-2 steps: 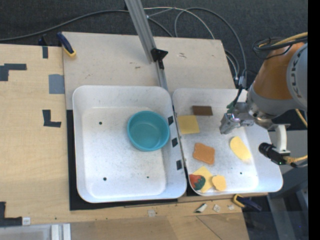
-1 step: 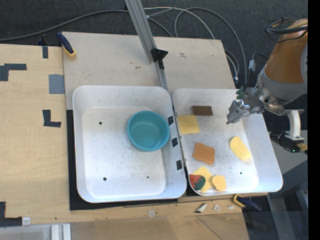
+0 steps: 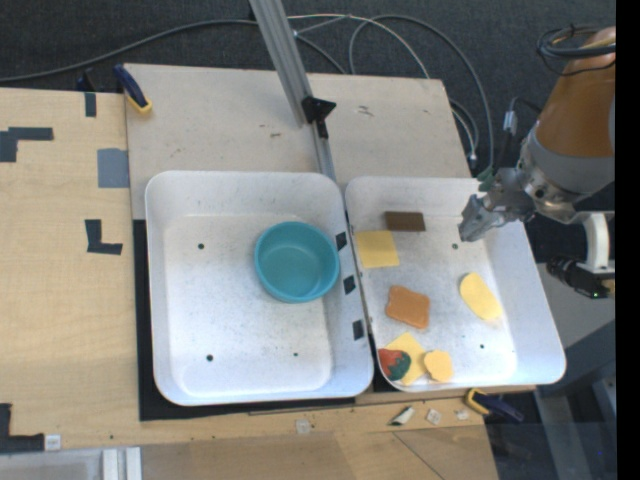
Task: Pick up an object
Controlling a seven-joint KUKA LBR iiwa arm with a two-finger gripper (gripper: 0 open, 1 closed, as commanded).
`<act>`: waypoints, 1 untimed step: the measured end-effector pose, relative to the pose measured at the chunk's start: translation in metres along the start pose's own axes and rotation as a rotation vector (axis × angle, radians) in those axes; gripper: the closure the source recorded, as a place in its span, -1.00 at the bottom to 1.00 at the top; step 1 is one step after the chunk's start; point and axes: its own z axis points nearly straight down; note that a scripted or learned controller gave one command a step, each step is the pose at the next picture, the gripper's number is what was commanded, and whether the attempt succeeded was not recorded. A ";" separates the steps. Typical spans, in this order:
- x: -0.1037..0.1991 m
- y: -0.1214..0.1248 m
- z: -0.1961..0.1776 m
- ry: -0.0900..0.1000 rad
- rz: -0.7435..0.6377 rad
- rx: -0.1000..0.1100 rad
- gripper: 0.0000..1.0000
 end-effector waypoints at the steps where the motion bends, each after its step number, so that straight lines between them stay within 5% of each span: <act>1: 0.051 -0.003 0.015 0.002 -0.004 0.003 1.00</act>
